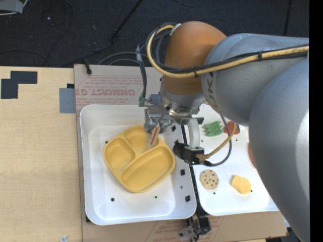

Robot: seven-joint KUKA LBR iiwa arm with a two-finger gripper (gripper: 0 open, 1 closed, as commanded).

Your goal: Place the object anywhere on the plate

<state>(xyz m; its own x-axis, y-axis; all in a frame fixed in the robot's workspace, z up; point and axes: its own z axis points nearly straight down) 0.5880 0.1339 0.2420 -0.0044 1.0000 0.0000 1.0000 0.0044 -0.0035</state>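
While my arm reaches in from the right, my hand (153, 135) hangs low over the left bin (96, 195), right above the upper right compartment of the yellow plate (139, 160). Between my fingers (150, 125) I can see a slim reddish-brown object (153, 136), so the hand is clamped on it, fingers drawn close with just that narrow piece between them. The object points down and a little left, its lower end at the ridge between the plate's upper right compartment and the big front one; whether it touches the plate I can't tell. The plate lies slantwise in the left bin, its three compartments bare.

Over in the right bin (222, 205), a round cookie (209, 179) sits near the dividing rim, a yellow chunk (241, 184) lies just beside it, and a green leafy piece (213, 129) shows further back, partly behind my wrist. Both bins rest on the worktop (35, 160).
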